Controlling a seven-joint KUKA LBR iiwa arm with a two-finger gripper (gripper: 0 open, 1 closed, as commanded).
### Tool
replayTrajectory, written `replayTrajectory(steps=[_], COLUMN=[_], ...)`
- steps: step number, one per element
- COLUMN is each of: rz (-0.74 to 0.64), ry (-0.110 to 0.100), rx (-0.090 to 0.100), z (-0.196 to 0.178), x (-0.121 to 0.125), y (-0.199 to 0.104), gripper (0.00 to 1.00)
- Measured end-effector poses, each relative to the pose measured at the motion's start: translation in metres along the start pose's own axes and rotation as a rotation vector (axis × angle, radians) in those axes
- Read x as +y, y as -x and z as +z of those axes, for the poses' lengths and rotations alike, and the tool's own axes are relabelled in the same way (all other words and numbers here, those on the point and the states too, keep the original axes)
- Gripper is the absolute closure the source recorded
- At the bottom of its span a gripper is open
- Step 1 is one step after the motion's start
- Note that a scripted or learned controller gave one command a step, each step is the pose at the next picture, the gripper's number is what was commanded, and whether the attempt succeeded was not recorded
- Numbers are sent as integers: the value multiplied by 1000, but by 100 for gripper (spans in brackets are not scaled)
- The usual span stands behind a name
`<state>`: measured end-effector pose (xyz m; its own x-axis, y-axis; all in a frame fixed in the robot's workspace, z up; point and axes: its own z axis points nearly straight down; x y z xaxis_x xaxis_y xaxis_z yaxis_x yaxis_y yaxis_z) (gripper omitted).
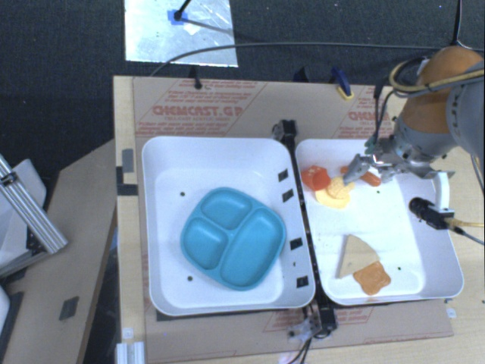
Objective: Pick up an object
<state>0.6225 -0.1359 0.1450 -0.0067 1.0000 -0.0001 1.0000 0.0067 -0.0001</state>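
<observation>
At the claw (pixel 362 169): hangs low over the right bin (pixel 424 249), toward its 12 o'clock end, on the arm (pixel 436 120) reaching in from 2 o'clock. Open or closed: cannot tell from this slant. Nothing seen clamped in it.

Right against its tip, at 4 o'clock: a small orange bit (pixel 371 178), partly hidden under the metal; touching or just beneath, cannot tell which.

Just beside the claw at 8 o'clock: a yellow piece (pixel 336 196), lying flat on the bin floor. Touching that at its 10 o'clock: a red piece (pixel 315 177), close to the bin's wall at 9 o'clock.

Farther out, at 6 o'clock from the claw and well apart: a tan wedge (pixel 352 253), point toward 12. Overlapping its 5 o'clock corner: an orange crisp (pixel 372 277), near the bin's 6 o'clock rim.

Across the divide, at 8 o'clock from the claw: the left bin (pixel 174 173), holding a blue tray (pixel 233 237) with three compartments, set askew.

Beyond both bins at 11 o'clock: a silver sheet (pixel 179 21) on dark floor.
</observation>
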Motion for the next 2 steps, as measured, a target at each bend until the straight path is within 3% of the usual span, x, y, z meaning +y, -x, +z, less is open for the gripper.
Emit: replayTrajectory(steps=[1,2], rz=[4,0], ry=[18,22], rx=[-3,-5], z=[52,51], x=[11,18], y=[4,5], gripper=[0,0])
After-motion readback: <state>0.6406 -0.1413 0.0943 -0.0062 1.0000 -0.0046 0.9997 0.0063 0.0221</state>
